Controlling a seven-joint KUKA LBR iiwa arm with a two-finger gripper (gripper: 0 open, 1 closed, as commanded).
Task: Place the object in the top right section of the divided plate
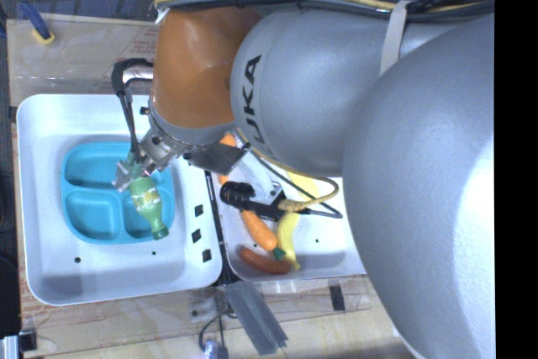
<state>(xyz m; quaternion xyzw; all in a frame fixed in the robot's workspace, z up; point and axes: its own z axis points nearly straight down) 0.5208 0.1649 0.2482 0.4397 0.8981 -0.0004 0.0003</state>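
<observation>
Over the blue divided plate (97,193) in the left bin (50,265), the gripper (134,175) meets the neck of a green bottle (150,208) lying across the plate's right-hand sections; whether it clasps the bottle cannot be told. Release appears to remain.

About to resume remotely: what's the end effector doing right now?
End effector: closed on the green bottle, at its top end, over the blue divided plate in the left bin.
</observation>
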